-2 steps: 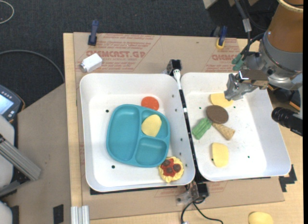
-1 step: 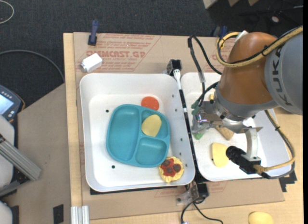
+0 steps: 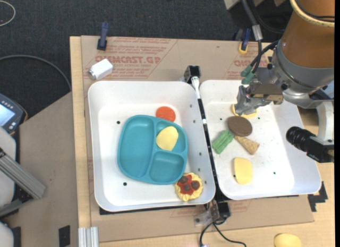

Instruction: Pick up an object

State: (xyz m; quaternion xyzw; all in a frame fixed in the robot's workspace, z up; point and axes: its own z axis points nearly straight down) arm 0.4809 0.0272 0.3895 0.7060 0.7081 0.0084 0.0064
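My gripper (image 3: 243, 109) hangs low over the right bin (image 3: 287, 182), near its back left part. Just under and behind it a yellow item (image 3: 249, 114) peeks out, partly hidden by the gripper. A brown round piece (image 3: 240, 126) lies right in front of the gripper. Beside that lie a green block (image 3: 222, 142) and a tan wedge (image 3: 248, 145). A pale yellow piece (image 3: 243, 170) rests nearer the front. I cannot see anything held between the fingers.
The left bin (image 3: 103, 150) holds a blue divided plate (image 3: 133, 150) with a yellow item (image 3: 167, 138) on it, an orange disc (image 3: 166, 113) behind it and a small pizza toy (image 3: 188, 186) at its front corner. A black brush (image 3: 195, 84) lies along the divide between the bins.
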